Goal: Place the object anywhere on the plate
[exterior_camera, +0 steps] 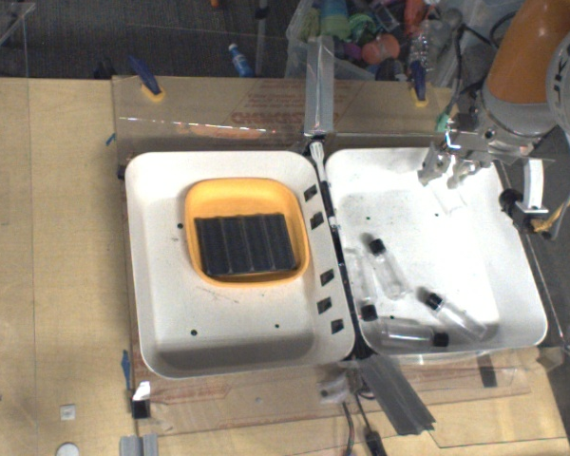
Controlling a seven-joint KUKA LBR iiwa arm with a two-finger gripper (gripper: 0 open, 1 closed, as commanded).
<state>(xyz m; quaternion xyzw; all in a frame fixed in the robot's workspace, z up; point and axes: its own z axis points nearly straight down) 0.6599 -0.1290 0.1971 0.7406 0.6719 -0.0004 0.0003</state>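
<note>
Hovering gripper (453, 167) near right bin's (522, 255) far rim

Two shallow white plastic bins sit side by side on a pale wooden bench (47, 255): the left white bin (161, 340) and the right white bin (513, 302), their inner rims touching along a divider marked with small black tabs (325, 275). Beyond the bins' far edges lies a flat brown cardboard sheet (228, 107), held near its far left corner by a blue clamp (148, 81). A narrow grey metal post (318, 93) stands at the far end of the divider. Past the bench's far right corner, a clear container of mixed colourful toys (375, 12) rests. A grey metal bar (399, 402) juts out at the bench's near edge below the divider.
</note>
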